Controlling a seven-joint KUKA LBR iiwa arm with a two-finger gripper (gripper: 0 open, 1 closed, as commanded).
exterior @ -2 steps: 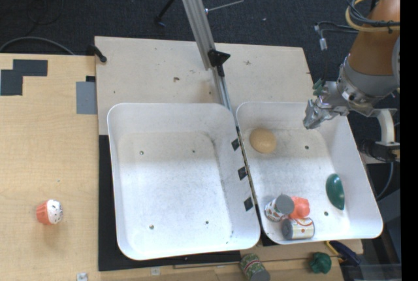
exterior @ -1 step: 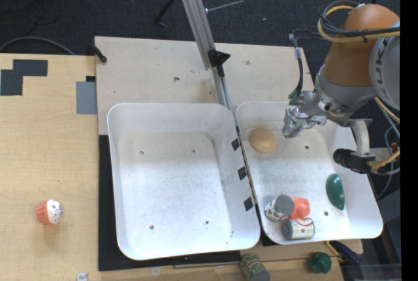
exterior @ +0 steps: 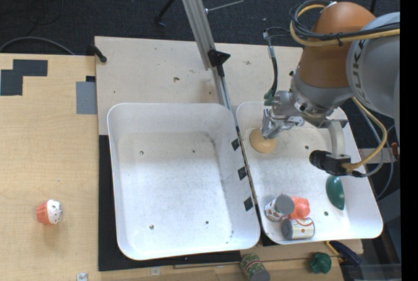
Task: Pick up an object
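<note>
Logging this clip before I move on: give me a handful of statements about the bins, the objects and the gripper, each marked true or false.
1. The gripper is over the right bin. True.
2. A tan rounded object lies directly below the gripper. True.
3. The dark green object lies in the left bin. False: it lies in the right bin, near that bin's right side.
4. The orange and grey objects sit at the right bin's far edge. False: they cluster at its near edge.
5. A small orange and white object lies outside both bins, on the wooden surface to the left. True.
</note>
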